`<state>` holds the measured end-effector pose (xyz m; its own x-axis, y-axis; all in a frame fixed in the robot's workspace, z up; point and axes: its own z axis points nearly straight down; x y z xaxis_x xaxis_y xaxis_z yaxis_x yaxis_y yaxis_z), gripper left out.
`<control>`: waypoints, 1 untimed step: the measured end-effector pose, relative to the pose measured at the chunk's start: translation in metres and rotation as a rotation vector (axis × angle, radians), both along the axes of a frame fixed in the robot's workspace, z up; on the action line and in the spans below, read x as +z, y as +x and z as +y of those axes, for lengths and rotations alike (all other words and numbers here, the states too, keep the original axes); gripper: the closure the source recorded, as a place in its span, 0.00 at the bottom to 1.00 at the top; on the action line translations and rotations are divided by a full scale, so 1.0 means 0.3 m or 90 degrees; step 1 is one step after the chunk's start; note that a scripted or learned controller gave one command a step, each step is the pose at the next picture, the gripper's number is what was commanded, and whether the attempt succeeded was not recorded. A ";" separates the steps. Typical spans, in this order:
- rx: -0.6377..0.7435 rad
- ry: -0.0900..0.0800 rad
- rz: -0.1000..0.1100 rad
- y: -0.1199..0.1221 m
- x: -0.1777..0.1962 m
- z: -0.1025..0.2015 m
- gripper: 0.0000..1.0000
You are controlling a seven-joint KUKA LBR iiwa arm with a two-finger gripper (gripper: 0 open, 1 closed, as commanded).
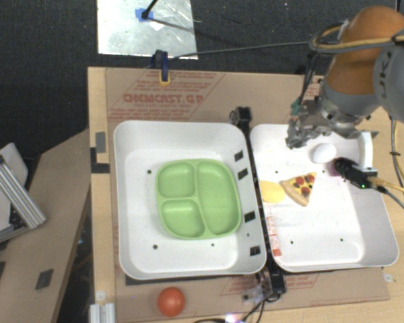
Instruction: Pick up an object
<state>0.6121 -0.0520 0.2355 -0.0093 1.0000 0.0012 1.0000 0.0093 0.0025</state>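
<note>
Far to the left of my claw, a green divided plate point(197, 198) lies in the left bin point(131, 153), and an orange ball point(170, 301) sits on the surface point(114, 89) below it. Nearer, below-left of my claw, a yellow disc point(271, 192) touches a toy pizza slice point(299, 188). My claw point(297, 138) hangs over the right bin point(363, 241); its grip I cannot tell. A white egg point(322, 153) lies just right of it.

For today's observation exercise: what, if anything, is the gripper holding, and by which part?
Nothing seen held: the gripper hangs over the right bin, with the white egg beside it, apart.
</note>
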 end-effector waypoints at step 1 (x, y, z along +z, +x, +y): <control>0.000 0.000 0.000 0.059 -0.020 0.158 1.00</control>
<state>0.6298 -0.0047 0.2294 -0.0087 1.0000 0.0009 1.0000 0.0087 0.0029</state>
